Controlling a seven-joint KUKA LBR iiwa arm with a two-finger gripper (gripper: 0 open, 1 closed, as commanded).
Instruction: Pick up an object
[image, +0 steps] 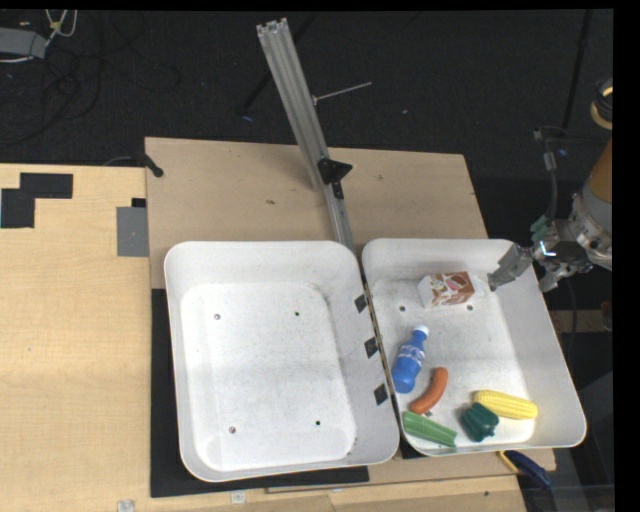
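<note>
The right bin (540, 330) holds several small items. A white and brown packet (447, 289) lies near its far side. A blue bottle (409, 360) lies toward the middle. Near the front are an orange-red sausage (430, 391), a green vegetable (430, 430), a dark green block (480, 421) and a yellow corn cob (505, 404). My gripper (529, 270) hangs over the bin's far right corner, right of the packet and apart from it. It is open, with nothing between its fingers (507, 266).
The left bin (200, 270) stands beside the right one, with black clips (371, 346) along the shared wall. A slanted aluminium rail (300, 110) rises behind the bins. The wooden bench top (70, 330) extends to the left.
</note>
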